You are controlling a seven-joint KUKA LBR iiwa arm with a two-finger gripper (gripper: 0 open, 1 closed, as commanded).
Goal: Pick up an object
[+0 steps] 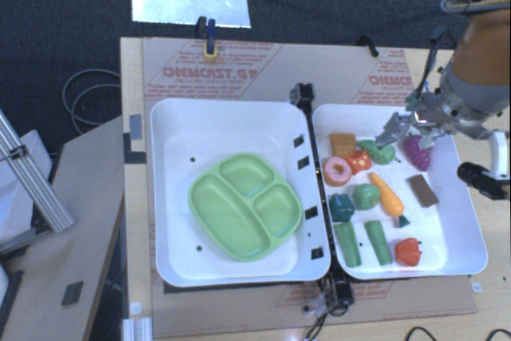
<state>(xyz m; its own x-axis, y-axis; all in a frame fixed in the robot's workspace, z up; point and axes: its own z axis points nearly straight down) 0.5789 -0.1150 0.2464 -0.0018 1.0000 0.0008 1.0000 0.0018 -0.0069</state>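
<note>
Nearest the camera, well short of the gripper [405,126]: red tomato [407,251], two green cucumbers [362,242], teal pepper [341,206]. Closer in, an orange carrot [386,195] and brown block [422,190], spread loosely for single picks. Directly beneath the tool, purple grapes [416,152] and a green leafy vegetable [378,150], likely targets. Nothing seen between the fingers; apart or together, cannot tell. Off to the far side, a green divided plate [244,206] in the left bin [176,132].
</note>
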